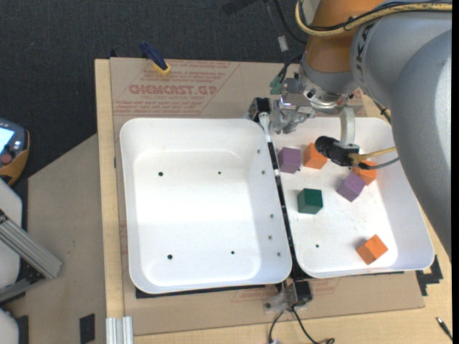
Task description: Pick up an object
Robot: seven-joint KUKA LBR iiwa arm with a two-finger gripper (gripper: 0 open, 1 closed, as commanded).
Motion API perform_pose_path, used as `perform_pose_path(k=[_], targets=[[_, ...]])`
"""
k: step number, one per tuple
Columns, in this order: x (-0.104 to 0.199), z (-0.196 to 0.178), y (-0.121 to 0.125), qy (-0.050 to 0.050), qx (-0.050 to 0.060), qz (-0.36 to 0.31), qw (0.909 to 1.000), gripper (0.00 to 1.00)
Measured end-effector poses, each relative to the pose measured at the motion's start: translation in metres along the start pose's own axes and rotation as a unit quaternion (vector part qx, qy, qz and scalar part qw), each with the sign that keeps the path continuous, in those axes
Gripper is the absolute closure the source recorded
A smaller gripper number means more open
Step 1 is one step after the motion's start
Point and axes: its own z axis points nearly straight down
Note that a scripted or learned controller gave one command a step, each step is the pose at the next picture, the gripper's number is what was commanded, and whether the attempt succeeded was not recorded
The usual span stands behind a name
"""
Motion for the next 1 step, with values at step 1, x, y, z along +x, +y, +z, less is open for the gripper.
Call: perform_pose_path(k=[1], targets=[[0.0042,0.0000,0.0000,0.000,0.000,0.000,1.0000,1.00]])
